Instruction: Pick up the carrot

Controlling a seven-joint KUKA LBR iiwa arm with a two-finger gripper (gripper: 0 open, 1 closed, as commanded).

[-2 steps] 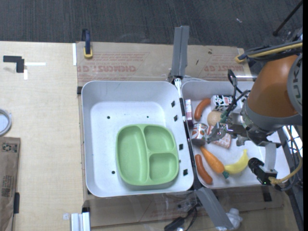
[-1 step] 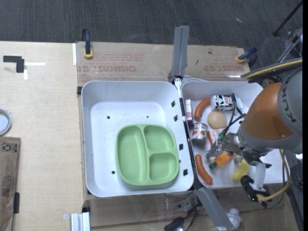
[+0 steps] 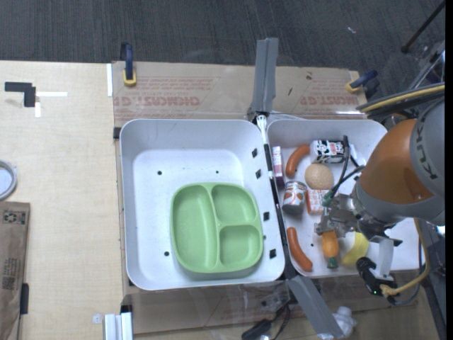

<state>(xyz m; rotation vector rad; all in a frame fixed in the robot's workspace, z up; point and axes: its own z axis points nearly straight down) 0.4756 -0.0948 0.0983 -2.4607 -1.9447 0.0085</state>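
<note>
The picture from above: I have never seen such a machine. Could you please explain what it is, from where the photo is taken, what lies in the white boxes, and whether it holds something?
This is a single camera fixed above a workbench, looking down at a slant. The big grey and orange shape on the right is a robot arm. At its end sits a gripper, a hand with two fingers, now low inside the right bin.

Two shallow white bins stand side by side. The left bin holds a green plate with three compartments. The right bin holds toy food: a small orange carrot just under the gripper, a yellow piece beside it, two sausages, a tan round item, a small can and a black-and-white carton.

I cannot tell whether the carrot is grasped: the wrist hides the contact.
</note>
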